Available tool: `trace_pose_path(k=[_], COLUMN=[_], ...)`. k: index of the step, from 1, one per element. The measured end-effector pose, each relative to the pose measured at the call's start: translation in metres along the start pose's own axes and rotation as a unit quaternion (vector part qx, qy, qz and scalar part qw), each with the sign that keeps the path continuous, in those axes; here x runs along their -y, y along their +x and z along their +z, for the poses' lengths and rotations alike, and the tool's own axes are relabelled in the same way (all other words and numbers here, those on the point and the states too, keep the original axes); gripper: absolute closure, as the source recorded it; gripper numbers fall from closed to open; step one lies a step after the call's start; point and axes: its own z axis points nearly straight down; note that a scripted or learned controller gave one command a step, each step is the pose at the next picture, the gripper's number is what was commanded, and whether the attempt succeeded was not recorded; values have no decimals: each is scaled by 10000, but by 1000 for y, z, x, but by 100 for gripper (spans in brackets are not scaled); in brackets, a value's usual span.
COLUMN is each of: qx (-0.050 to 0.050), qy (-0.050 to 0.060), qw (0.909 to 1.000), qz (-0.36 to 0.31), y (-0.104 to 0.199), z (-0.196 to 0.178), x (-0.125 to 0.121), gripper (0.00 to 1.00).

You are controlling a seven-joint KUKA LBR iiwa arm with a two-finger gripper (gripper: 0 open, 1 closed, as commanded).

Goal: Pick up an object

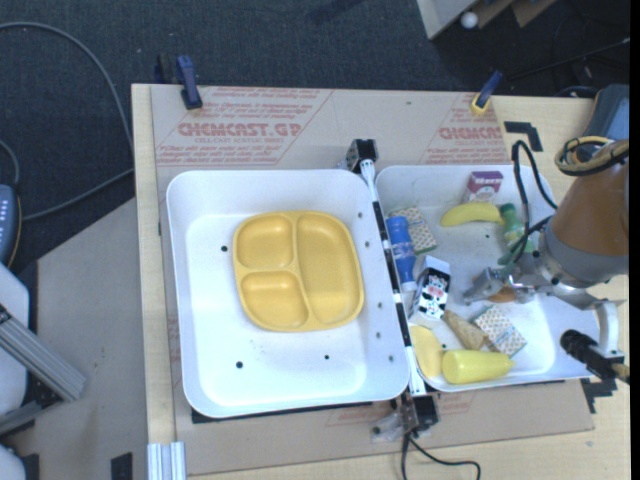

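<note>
The gripper (497,286) is down inside the right bin (440,181), near its middle, reaching in from the right under the orange band of the arm (592,223). Its metal tip is small and cluttered against the things beneath it, so whether it is open, closed, or gripping anything cannot be told from this view.

Just beside the tip, toward the near edge, lies a small checkered packet (500,330), and next to that a tan, bread-like piece (464,330). Further toward the near wall sits a yellow lemon-shaped object (476,366), touching a pale yellow rounded piece (427,349) in the near left corner. To the left of the gripper is a small black-and-white box (432,290), and beyond it a blue tube (401,247) lies along the left wall of the bin, with another patterned packet (421,232) beside it. Toward the far side, a yellow banana (471,213) lies across the bin, a green item (511,222) is just to its right, and a small white-and-maroon carton (486,182) stands near the far wall.

The left bin (200,298) holds a single yellow divided plate (298,269) with three compartments, lying flat near the bin's middle, well apart from the arm.

Both bins rest side by side on a cardboard-covered bench (250,128).
</note>
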Motion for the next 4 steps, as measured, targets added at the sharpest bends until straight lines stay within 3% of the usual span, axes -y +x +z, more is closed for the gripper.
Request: trace_pose_path(k=[1, 2, 3, 4], qx=[8, -1, 3, 1], qy=[-17, 2, -7, -6], qw=[10000, 10000, 10000, 10000], qz=[-8, -4, 0, 0], y=[0, 0, 0, 0], z=[-1, 0, -10, -10], x=[-43, -21, -22, -22], gripper=[0, 0, 100, 0])
